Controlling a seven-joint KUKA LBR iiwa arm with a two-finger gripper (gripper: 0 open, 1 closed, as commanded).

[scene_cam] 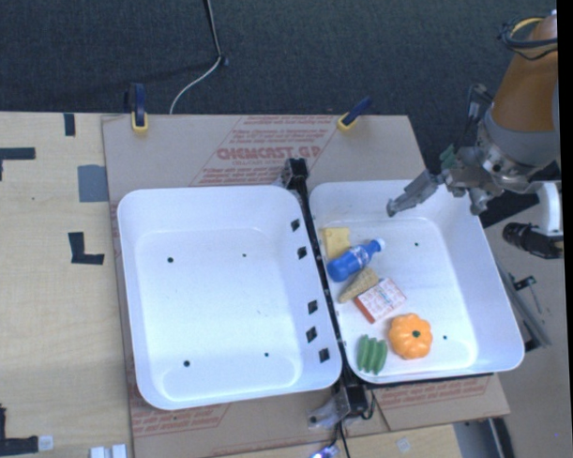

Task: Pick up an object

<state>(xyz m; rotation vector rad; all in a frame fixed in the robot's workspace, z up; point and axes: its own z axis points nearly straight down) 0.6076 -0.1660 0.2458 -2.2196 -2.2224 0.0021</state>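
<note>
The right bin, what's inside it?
The right bin holds a yellow block, blue bottle, tan wedge, red-and-white packet, orange pumpkin and green piece. Anything beneath them is covered.

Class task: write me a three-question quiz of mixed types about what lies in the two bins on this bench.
1. True or false: the round orange pumpkin lies in the left white bin.
2. Which item touches the small blue plastic bottle?
A) the pumpkin
B) yellow cheese wedge
C) green pepper
3. Fill in: the tool hovers over the ___ white bin.

Key: 1 false; 2 B; 3 right.
</note>
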